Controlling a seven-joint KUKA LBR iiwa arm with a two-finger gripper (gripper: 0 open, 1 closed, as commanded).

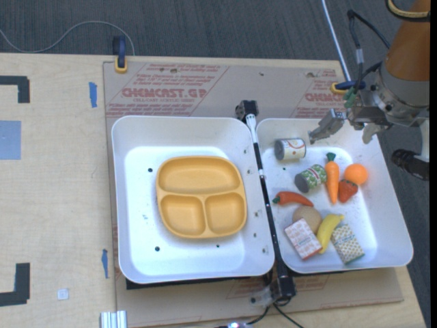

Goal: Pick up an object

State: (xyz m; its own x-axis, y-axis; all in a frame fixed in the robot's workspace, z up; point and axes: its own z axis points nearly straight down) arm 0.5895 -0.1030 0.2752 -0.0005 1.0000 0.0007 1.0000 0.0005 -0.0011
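On the left of the tabletop (48,203) sit black corner marks and bits of blue tape, with a cable looping across the dark floor above. Next comes a printed cardboard sheet (171,87) under two white bins. Left bin (130,203) holds a yellow divided tray (201,197), lying flat near its middle. A black clip (246,108) sits at the top of the seam between the bins. Right bin (389,238) carries the toys: a small can (291,149) on its side near the top, a green can (311,178) below it, a red chili (293,198) toward the seam, a carrot (332,179) lying lengthwise, an orange (356,174) just beside a strawberry (347,191), a potato (306,217), a red-and-white packet (302,239), a banana (328,229) and a patterned box (347,243) close together at the bottom. Above the bin's upper right corner hangs the gripper (343,130), its fingers (322,130) spread wide with nothing between them, over the rim above the carrot and orange, touching no toy.
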